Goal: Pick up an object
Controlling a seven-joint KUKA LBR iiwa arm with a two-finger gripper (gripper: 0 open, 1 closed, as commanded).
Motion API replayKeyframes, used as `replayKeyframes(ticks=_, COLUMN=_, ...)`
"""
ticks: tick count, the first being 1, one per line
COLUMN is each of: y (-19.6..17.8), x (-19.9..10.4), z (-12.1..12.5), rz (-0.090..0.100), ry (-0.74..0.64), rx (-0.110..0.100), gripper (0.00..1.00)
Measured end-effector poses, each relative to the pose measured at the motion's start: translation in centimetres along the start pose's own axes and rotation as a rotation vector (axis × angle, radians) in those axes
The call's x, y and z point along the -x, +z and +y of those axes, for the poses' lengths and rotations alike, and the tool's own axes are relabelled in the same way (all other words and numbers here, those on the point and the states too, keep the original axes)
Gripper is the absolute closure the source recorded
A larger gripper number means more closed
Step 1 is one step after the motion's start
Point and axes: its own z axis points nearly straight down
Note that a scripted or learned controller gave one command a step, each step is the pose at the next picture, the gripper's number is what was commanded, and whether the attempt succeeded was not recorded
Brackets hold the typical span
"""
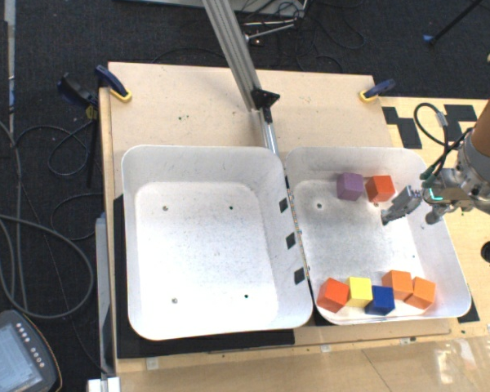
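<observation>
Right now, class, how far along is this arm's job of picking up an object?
Done: the gripper has reached into the right bin, near the orange cube and purple cube. In hand: nothing visibly sits between its fingers; it hangs beside those cubes. Left: grasping and lifting one. The five blocks along the bin's near edge lie untouched too.

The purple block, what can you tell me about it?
The purple block is a small cube with a dull, soft-looking surface, maybe foam. It sits flat on the floor of the right bin, near the far end. An orange block stands close on its right; whether they touch is hard to tell. The hand is nearby, over the bin to the right, and is not touching the purple block.
</observation>
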Motion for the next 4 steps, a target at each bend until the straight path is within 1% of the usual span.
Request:
replayKeyframes(ticks=1, y=-0.2, x=0.0, z=0.1, rz=-0.001, ry=0.002, rx=0.004, gripper=0.00)
replayKeyframes(ticks=2, y=5.3, x=-0.5, z=-0.8, rz=0.001, ry=0.003, rx=-0.001, gripper=0.00)
replayKeyframes(ticks=3, y=10.7, x=0.5, z=-1.1, rz=0.000, ry=0.004, rx=-0.002, gripper=0.00)
replayKeyframes(ticks=4, y=16.1, x=0.5, z=-1.2, rz=0.001, ry=0.003, rx=-0.001, gripper=0.00)
